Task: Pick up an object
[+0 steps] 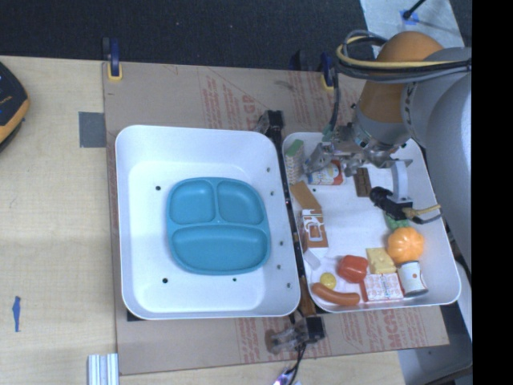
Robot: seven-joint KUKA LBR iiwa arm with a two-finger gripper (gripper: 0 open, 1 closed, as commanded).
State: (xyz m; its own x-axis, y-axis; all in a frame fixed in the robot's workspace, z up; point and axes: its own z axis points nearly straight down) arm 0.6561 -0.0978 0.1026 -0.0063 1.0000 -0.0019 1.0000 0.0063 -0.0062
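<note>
While toy food (362, 273) crowds the right bin (439, 215), the hand's (333, 157) grip is unclear.

Glossy, seemingly plastic blue plate (218, 224)

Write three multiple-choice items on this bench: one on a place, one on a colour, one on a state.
1. Where does the divided plate lie?
A. left bin
B. right bin
C. bare bench

2. What colour is that plate?
A. red
B. blue
C. green

3. How does the small can stand?
A. inside the right bin, near its front right corner
B. on the plate
C. outside both bins

Answers: 1 A, the plate rests in the left bin. 2 B, it is plainly blue. 3 A, it stands below the orange near the bin's corner.
</note>
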